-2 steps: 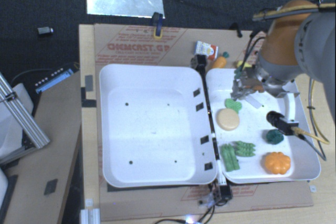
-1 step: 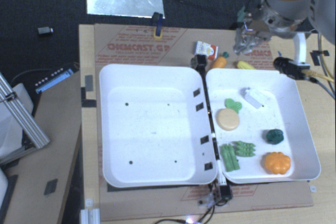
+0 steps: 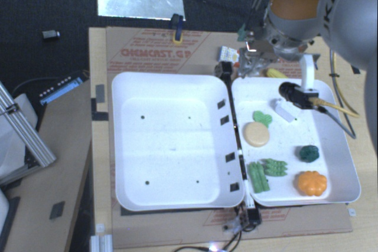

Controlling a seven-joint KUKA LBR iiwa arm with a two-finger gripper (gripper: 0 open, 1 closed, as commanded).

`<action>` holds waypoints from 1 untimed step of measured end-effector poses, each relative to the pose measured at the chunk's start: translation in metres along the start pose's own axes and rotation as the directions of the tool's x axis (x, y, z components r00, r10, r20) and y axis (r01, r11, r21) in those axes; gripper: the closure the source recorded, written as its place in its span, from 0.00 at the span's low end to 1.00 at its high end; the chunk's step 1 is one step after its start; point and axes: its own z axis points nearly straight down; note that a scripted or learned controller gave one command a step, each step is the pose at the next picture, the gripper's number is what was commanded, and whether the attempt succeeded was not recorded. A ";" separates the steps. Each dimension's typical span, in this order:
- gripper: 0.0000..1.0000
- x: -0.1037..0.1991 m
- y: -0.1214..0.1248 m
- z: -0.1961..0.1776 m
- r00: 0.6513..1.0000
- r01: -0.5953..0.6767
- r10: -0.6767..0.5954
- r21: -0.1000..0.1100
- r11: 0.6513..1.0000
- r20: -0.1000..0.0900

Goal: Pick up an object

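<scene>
The gripper [image 3: 255, 59] is hanging at the upper right of the frame, over the top edge of the right bin [image 3: 345, 153], and from this slant I cannot tell its state or whether it is carrying anything. The candidate objects are all lying in that bin toward the lower right: a round cream piece [image 3: 257, 134], a dark green piece [image 3: 308, 153], an orange pumpkin [image 3: 311, 183] and green vegetables [image 3: 266, 172]. Judging by this, no pick is showing as done and the whole grasp and lift is remaining.
</scene>
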 end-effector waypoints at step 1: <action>1.00 -0.005 0.002 -0.012 1.000 -0.001 0.001 -0.004 1.000 0.004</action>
